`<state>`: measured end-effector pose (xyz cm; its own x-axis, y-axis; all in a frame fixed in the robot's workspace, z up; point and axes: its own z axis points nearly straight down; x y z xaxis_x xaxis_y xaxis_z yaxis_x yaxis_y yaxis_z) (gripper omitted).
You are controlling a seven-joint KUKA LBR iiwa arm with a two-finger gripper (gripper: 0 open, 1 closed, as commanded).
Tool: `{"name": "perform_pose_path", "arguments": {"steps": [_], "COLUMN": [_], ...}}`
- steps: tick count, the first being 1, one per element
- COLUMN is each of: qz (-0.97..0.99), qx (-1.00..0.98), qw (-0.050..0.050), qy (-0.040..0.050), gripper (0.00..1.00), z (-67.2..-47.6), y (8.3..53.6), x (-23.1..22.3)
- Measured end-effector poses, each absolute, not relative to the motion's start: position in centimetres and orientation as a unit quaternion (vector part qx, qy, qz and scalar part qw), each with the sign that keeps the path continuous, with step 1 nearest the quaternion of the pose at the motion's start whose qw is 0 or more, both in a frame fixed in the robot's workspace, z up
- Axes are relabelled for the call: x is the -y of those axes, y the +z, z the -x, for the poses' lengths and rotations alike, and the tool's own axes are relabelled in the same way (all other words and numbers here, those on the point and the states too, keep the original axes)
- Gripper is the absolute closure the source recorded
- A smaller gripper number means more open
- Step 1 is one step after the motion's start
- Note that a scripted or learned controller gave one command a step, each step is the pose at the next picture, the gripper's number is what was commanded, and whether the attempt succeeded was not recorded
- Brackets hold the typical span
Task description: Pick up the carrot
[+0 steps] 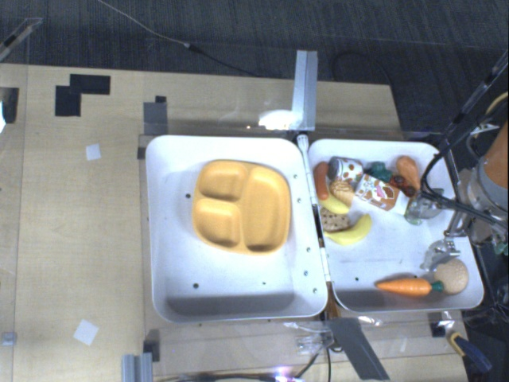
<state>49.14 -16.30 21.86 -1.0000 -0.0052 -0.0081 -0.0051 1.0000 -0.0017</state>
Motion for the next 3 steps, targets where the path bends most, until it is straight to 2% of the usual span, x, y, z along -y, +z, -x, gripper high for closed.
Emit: {"name": "perform_pose_path", "arguments": {"steps": [1,2,3], "qz": [-0.011,-0.153,-0.194], "qx": [-1.0,-0.988,-0.981], "qw": [0.0,0.004,0.006], "qy": [0.0008,0.0005,0.0007], "gripper": [0.0,0.0,0.0], "z": [-49.0,-49.7,-49.1], "y": [11.1,10.7,8.9], "x": [14.4,10.8,15.7]}}
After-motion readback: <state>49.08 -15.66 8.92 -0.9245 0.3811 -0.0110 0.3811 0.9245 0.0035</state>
